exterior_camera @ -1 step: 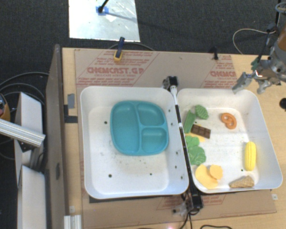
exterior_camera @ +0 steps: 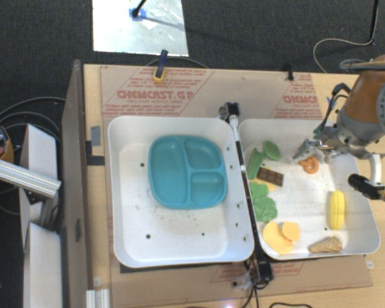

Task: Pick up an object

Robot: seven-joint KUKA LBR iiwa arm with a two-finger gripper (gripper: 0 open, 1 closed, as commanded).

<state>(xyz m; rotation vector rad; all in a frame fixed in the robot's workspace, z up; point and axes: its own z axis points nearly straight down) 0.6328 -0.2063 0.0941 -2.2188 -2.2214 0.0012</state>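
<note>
One orange piece [exterior_camera: 310,165] lies right under the gripper [exterior_camera: 311,150], touching or nearly so. Gripper state: cannot tell. Yellow corn [exterior_camera: 336,209] sits nearer the viewer.

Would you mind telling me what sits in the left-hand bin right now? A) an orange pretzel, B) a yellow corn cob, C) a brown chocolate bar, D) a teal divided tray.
D: the teal divided tray lies alone in the left bin, while the food-shaped items such as the corn cob and chocolate bar lie in the right bin.
</note>
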